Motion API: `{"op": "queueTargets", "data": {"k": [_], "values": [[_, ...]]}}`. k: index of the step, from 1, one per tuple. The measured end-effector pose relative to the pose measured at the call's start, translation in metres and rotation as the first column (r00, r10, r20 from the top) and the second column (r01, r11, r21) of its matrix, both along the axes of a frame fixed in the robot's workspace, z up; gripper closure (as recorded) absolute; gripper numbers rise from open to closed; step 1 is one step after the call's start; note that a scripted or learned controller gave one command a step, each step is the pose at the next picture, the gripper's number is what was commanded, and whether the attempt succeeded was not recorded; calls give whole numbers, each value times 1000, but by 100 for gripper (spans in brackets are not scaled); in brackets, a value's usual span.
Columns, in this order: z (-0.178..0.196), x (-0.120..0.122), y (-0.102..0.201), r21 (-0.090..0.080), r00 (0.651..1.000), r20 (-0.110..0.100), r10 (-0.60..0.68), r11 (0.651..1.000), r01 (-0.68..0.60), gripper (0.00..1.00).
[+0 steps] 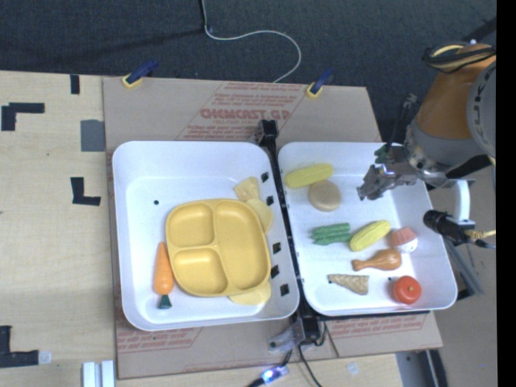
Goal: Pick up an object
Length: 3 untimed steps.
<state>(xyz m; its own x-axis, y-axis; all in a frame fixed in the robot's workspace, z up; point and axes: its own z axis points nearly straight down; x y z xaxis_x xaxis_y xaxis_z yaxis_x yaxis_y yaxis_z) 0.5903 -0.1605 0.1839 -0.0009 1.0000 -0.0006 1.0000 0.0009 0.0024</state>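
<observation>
Dark carpet lies behind the bench (48,216), where a cardboard sheet (234,111) carries two shallow white bins side by side. Left of the divider, one bin (133,164) holds a yellow divided plate (218,247) with a toy carrot (163,271) just beside it. To the right, the other bin (355,153) is crowded with toy food: a yellow corn cob (308,176) and a tan round cookie (325,196) near the top, a green bean pod (331,233) and a second corn piece (370,235) in the middle, a pink-and-white piece (402,239), a chicken drumstick (377,260), a wedge-shaped cracker (349,283) and a red tomato (407,289) toward the front.

Reaching in from the right, the arm (451,111) holds the hand (379,182) over the upper right part of that bin, near the cookie and above the second corn piece. Nothing can be seen between its fingers, and how far apart they stand cannot be told from this angle.

Judging by this, the task is at an early stage: every toy lies in its bin and none is lifted. Left to do are the descent onto one item, the closing and the lift.
</observation>
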Motion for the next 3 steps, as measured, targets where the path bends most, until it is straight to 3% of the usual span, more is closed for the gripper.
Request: {"op": "queueTargets", "data": {"k": [1, 3], "values": [[43, 1, 0, 0, 1000, 1, 1, 1000, -1, 100], [38, 35, 95, 2, 1000, -3, 5, 1000, -5, 100]]}}
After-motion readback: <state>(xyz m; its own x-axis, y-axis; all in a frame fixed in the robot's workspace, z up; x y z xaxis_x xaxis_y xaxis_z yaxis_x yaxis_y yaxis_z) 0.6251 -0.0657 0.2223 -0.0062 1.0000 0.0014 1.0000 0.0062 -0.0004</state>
